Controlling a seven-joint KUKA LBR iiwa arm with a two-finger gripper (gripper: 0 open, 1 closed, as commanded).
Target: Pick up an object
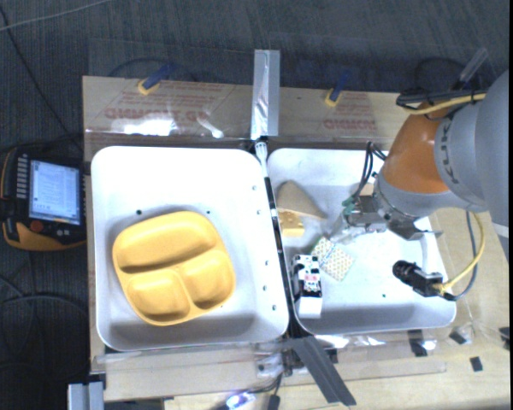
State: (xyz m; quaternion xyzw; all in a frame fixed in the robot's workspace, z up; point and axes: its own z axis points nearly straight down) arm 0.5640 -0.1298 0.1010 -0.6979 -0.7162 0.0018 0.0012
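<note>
Camera view, from above at a slant. You see the arm (pixel 457 156) enter from the right, its orange band above the wrist covering the right bin's far right corner. The gripper (pixel 359 216) hangs over the middle of the right bin (pixel 385 301); its fingers are lost against dark wrist hardware, so you cannot tell how they stand, and nothing can be made out between them.

Just toward the bin's left wall from the gripper lies a small dotted white packet (pixel 335 261), tilted like a diamond. Against the near left wall you find a small black-and-white box (pixel 307 278), its print too small to read. A tan, wedge-shaped object (pixel 292 202) rests at the far left wall, its lower part blurred into a yellowish patch. A black cable fitting (pixel 415 278) with a yellow cable sits over the bin's near right area.

The left bin (pixel 111 314) carries one yellow divided tray (pixel 173 266), filling most of its floor toward the near left; a bare strip of floor runs along the far wall. The two bins touch along their shared rim.

Both bins stand on a pale wooden desk (pixel 197 105) with blue clips at its far edge. Left of the desk, on dark carpet, lies a handheld pendant (pixel 47 196) with a lit screen, illegible.
</note>
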